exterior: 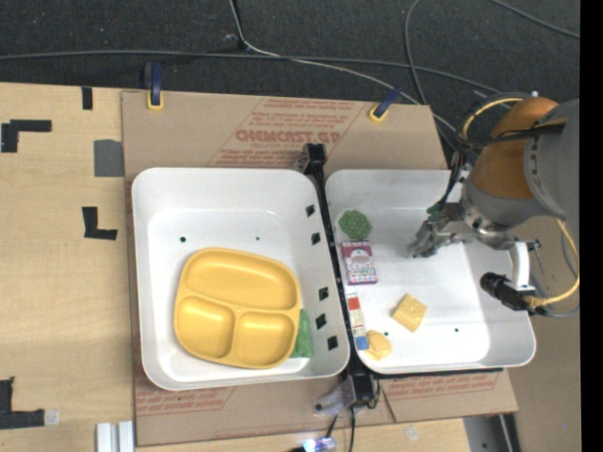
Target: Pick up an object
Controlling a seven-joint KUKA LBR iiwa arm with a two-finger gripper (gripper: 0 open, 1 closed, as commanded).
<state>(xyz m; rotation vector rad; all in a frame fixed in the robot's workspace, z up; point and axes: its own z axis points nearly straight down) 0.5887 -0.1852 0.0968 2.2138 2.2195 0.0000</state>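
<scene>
In the right bin (471,351) lie a green broccoli-like piece (354,223), a small pink and white packet (359,262), a yellow cheese wedge (409,312), a small yellow lump (378,345) and a thin striped stick (356,312) along the left wall. My gripper (426,240) hangs low over the bin's middle, right of the packet and above the cheese wedge. Nothing shows between its fingers. The arm's grey body with the orange band (513,158) comes in from the right.
The left bin (155,196) holds a yellow three-part plate (237,307) with a green item (303,335) tucked at its right edge. A black divider clip runs between the bins. Cables trail over the dark cloth behind the bench.
</scene>
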